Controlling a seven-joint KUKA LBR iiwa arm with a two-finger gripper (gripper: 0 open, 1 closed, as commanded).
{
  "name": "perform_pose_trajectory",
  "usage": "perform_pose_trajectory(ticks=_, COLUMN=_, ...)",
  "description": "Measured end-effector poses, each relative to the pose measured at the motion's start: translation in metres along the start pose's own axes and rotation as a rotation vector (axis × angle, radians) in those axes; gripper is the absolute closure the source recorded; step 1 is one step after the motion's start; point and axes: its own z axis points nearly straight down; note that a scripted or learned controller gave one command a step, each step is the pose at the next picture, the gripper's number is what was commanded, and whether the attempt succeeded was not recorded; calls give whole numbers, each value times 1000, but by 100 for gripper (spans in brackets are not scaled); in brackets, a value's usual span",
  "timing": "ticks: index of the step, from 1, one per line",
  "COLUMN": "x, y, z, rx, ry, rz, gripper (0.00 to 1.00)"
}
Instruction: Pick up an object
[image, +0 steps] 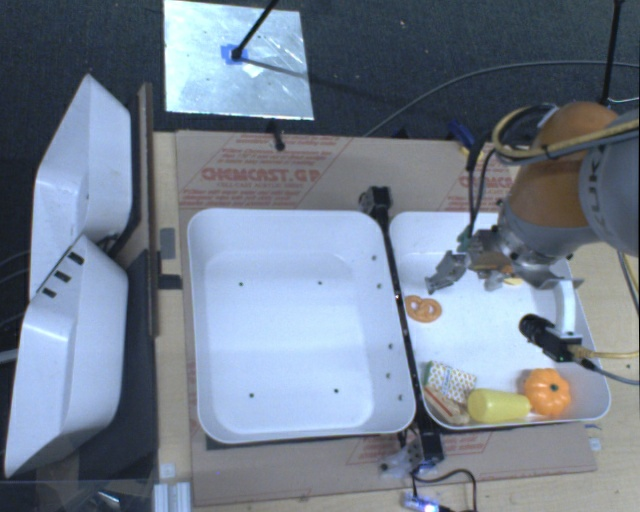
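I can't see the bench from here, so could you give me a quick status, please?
Gripper above right bin, holding nothing seen. Pretzel just below-left of it. Pumpkin, lemon at front edge.

Robot arm (585, 190): grey casing with a rounded orange band above the wrist. Yellow and black cables loop along its upper side. The wrist ends in a grey metal pincer (470, 272) with two angular fingers (445, 273).

Grey arm reaches in from the right, orange band above wrist. Gripper (470, 268) points left, fingers spread apart, nothing between them.
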Motion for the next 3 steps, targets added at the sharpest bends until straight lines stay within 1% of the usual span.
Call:
perform_pose_trajectory(ticks=1, x=5, y=-26, z=2, rx=3, ry=0, rz=4, gripper=0)
perform_pose_trajectory(ticks=2, x=-22, y=7, z=-87, rx=-6, ry=-2, rz=4, gripper=0)
perform_pose_trajectory(ticks=3, x=-16, y=-43, z=80, rx=15, ry=1, rz=5, gripper=0)
